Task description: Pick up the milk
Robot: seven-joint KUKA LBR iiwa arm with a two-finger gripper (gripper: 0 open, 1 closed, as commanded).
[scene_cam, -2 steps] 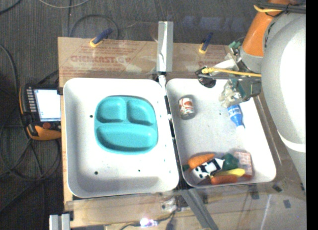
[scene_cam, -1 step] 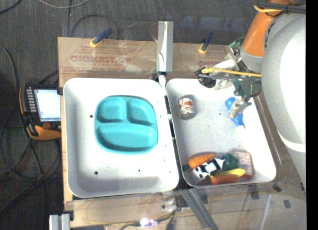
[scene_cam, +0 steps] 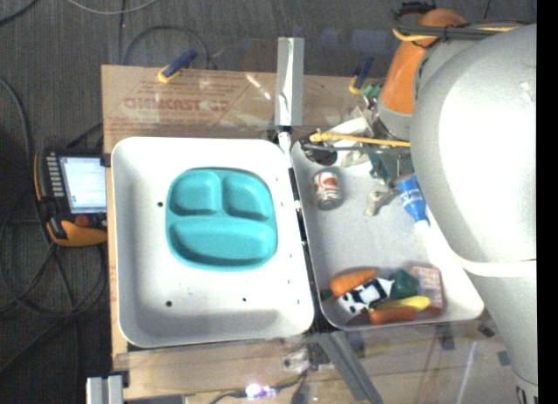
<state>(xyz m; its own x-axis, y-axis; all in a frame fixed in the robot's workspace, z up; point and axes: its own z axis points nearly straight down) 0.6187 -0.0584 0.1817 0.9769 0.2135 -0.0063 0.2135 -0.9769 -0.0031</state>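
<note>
A: Item one, surface and room?

B: Wooden bench (scene_cam: 174,101) on dark grey carpet, cables trailing across it. Two shallow white bins. A handheld pendant (scene_cam: 74,184) with a lit screen lies far left of the can (scene_cam: 327,187).

A: The can is your reference?

B: Yes. Small cylinder, red and white, lying in the right bin (scene_cam: 349,236) near its upper left corner. The left bin (scene_cam: 139,289) sits just left of it and bears a teal plate (scene_cam: 222,217), smooth plastic, three compartments.

A: Item two, the gripper?

B: Gripper (scene_cam: 382,186), metallic, low over the right bin, just right of the can. Whether it is spread or closed cannot be told; nothing is seen held. The arm (scene_cam: 479,149) above it is a broad, rounded grey shell with an orange band.

A: The milk?

B: Milk (scene_cam: 366,294), a small carton with black-and-white patches, below the can at the bin's near edge, well apart from the gripper.

A: Its neighbours?

B: An orange carrot (scene_cam: 352,279) touching it above, a yellow piece (scene_cam: 408,304) to its right. A blue-and-white tube (scene_cam: 411,202) lies right of the can; a thin yellow rod (scene_cam: 357,139) above the can.
</note>
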